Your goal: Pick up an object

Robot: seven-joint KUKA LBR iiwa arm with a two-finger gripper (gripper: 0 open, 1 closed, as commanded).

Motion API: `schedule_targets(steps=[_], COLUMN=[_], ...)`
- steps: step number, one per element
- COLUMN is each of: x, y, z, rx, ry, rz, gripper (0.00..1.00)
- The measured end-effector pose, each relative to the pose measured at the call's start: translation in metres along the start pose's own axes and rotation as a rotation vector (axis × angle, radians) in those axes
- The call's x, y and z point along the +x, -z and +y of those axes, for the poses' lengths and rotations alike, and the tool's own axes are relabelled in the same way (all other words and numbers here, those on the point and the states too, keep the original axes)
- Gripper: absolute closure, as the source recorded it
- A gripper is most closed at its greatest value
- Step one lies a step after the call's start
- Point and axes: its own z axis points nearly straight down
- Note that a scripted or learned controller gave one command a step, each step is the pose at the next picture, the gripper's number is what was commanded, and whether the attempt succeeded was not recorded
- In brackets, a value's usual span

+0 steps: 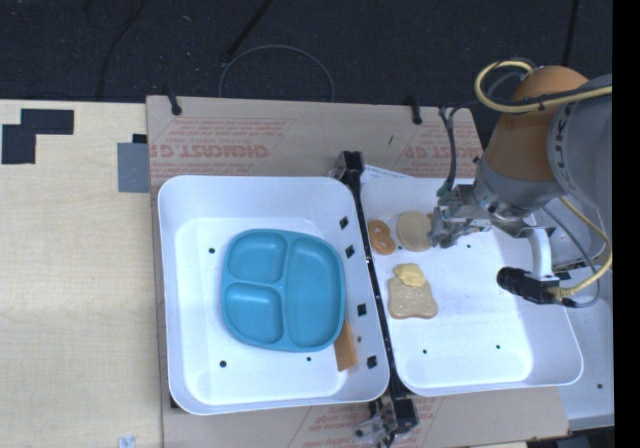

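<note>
The floor (300, 16) at the top is dark, with thin cables (275, 56) lying on it. The desk (70, 266) is light wood with black and grey squares. A brown cardboard sheet (260, 136) with red letters lies on it.

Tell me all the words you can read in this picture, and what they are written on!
Red print on the cardboard sheet behind the left bin: upside down, seems to read "CHEMCAST GP", though the letters are blurry.
Red print on the cardboard behind the right bin: cut off, about "GP".
Red print on the cardboard's front edge: too blurred to read.
</note>
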Motion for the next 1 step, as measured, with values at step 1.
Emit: schedule_targets(steps=[1], x=[-0.0019], y=[0.0424], z=[-0.0013], rx=[0.000], ry=[0.000], rz=[0.000], gripper=[1.00])
